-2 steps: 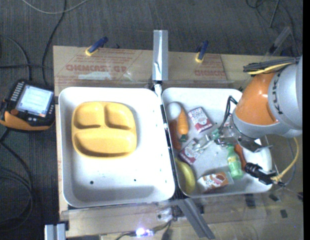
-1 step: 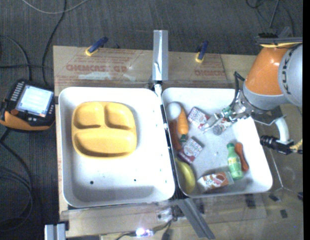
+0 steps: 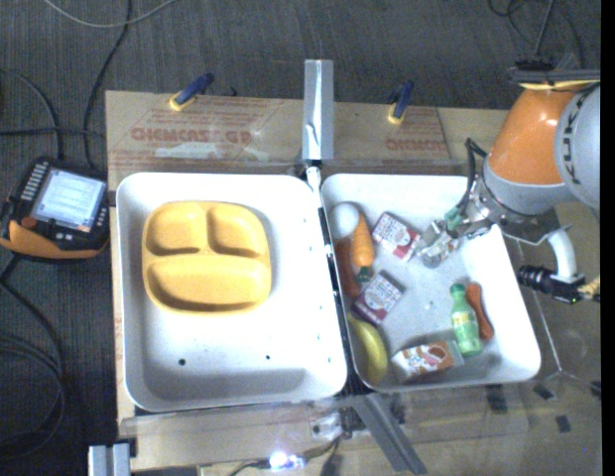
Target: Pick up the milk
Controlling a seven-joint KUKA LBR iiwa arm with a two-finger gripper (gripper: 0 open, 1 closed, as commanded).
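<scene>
White milk carton (image 3: 395, 234), just left of jaws (image 3: 438, 241)

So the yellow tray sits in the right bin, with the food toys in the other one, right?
Not quite. The camera view shows the yellow tray in the left bin; the food toys, such as the banana, lie in the right bin.

My gripper (image 3: 438, 241) hangs over the right bin (image 3: 521, 350), just right of the far milk carton (image 3: 394, 234). Another carton (image 3: 379, 296) lies nearer. A tray (image 3: 208, 256) sits in the left bin (image 3: 228, 370).
</scene>
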